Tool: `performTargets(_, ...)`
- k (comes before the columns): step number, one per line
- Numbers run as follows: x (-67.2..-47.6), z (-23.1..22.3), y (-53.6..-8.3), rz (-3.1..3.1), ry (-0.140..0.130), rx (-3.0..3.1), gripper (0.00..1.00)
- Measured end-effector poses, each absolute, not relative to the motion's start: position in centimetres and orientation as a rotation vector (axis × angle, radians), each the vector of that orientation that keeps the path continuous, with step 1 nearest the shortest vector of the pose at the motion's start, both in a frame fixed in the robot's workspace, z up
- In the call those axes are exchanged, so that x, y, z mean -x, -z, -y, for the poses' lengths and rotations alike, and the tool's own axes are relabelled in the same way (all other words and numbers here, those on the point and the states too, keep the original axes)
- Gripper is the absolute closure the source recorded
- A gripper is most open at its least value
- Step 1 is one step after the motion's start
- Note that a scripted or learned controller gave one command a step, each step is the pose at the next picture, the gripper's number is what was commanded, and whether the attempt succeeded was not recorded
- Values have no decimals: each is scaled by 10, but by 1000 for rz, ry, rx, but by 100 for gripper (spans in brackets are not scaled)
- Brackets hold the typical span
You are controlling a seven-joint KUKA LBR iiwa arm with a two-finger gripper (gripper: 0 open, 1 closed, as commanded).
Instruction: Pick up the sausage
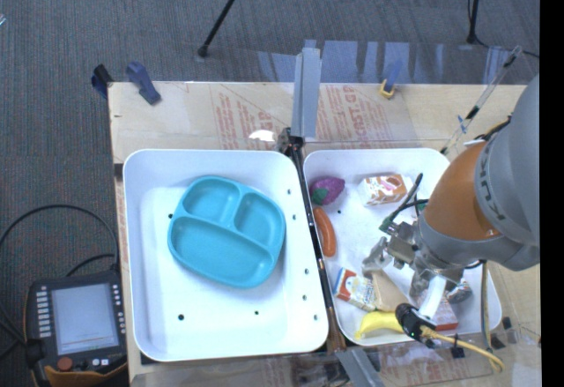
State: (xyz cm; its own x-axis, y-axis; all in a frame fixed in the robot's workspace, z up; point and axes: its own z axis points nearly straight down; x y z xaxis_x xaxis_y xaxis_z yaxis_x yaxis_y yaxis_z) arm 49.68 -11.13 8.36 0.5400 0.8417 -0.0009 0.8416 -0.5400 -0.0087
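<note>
Sausage (325, 232) lay left of the gripper (421, 284) against the right bin's (441, 158) left wall, below a purple toy (327, 189). Whether the gripper was clenched could not be told. It looked light, smooth, likely slippery; best pinched across its middle.

Arm (493, 200) hides the right bin's (352, 156) far side — hand (414, 275) unclear.
</note>
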Motion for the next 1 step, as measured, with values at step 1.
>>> performTargets(1, -497, 111, -84, 1503, -8, 2751, 0)
